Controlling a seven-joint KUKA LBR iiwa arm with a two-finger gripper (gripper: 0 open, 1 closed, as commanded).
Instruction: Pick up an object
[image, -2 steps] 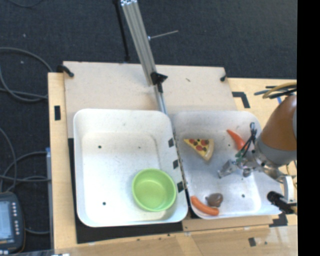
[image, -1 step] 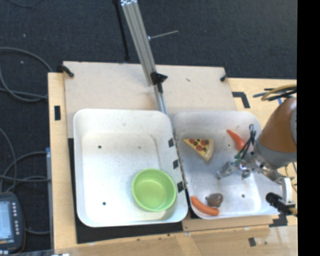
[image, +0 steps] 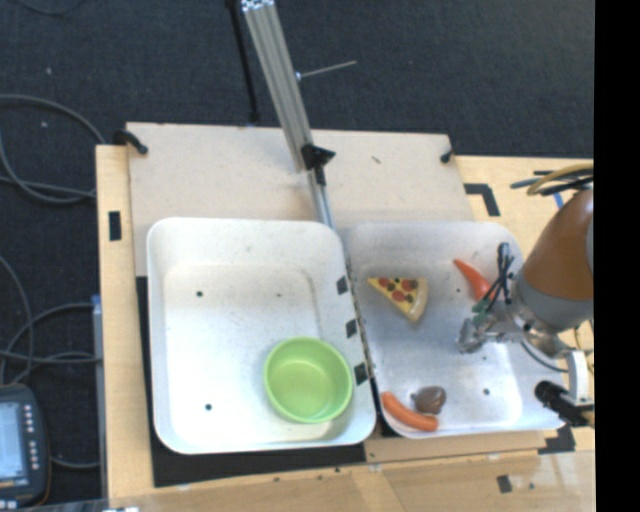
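Gripper (image: 473, 335) sits low inside the right-hand shallow white plastic bin (image: 500, 405), near its right wall; can't tell how its jaw stands, too small and blurred. Nothing seen between the tips.

Using the gripper as landmark:
- orange-red carrot-shaped toy (image: 471, 277): just above it, close to the wrist. Long axis runs diagonal, upper-left to lower-right; which end is the tip I can't tell. My guess for nearest target.
- yellow pizza-slice toy with red dots (image: 400, 295): to its left and slightly up, point aimed lower-right toward the gripper.
- small brown-grey lump (image: 430, 399): below-left.
- orange sausage-shaped toy (image: 409, 412): below-left, touching the lump, long axis roughly along the bin's front edge.
- lime green plastic bowl (image: 308, 379): well left, in the other bin.
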